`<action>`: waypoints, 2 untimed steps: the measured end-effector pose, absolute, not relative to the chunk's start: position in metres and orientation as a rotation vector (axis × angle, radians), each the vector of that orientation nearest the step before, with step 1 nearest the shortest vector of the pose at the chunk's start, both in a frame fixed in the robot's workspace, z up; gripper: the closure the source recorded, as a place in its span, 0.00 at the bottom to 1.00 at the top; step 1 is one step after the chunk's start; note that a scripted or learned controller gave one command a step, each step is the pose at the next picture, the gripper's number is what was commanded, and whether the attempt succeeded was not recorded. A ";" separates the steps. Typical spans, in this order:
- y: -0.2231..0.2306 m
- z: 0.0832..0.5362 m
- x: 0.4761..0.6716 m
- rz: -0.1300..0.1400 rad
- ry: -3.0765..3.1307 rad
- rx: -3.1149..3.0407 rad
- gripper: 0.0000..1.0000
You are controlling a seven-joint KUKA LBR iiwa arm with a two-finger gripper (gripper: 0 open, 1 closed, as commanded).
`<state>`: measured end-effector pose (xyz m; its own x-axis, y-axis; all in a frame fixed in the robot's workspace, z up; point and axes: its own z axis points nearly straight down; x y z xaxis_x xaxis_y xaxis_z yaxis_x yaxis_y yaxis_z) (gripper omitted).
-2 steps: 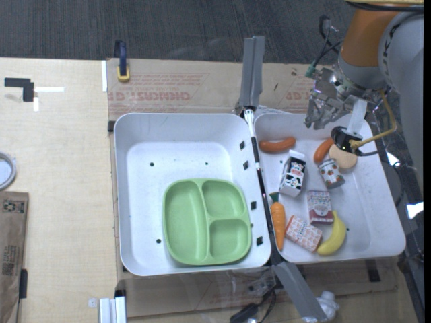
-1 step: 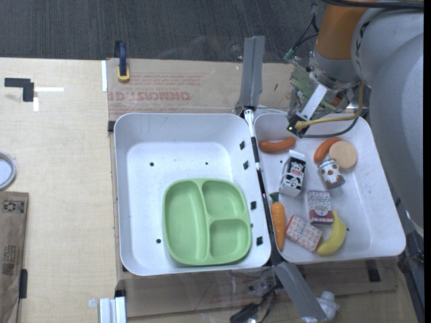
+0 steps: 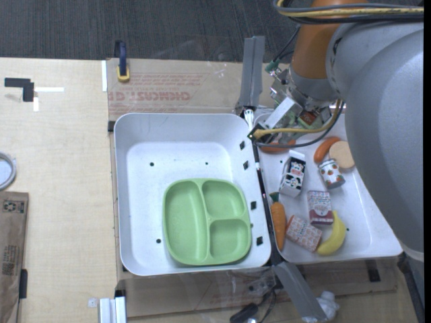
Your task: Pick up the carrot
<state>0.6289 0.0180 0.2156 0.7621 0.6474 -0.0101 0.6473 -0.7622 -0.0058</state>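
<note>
One arm [image 3: 377, 66] above right bin [image 3: 377, 241]

1. The light is bright and even, and it seems to come from above.
2. The white bins [image 3: 128, 180] shine a little, with soft shadows along their walls.
3. The big grey arm [image 3: 387, 113] is close and looks blurry.
4. The floor at the top is dark.
5. Small things look a bit fuzzy.

one fixed camera looks down aslant on both bins [image 3: 128, 200] from above.
</note>
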 end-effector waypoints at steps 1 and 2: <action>-0.046 0.219 0.639 0.014 -1.516 -2.749 1.00; -0.111 0.339 0.634 0.014 -1.146 -2.924 1.00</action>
<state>0.6338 -0.1113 0.3393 0.7335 0.6796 -0.0079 0.6796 -0.7336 -0.0044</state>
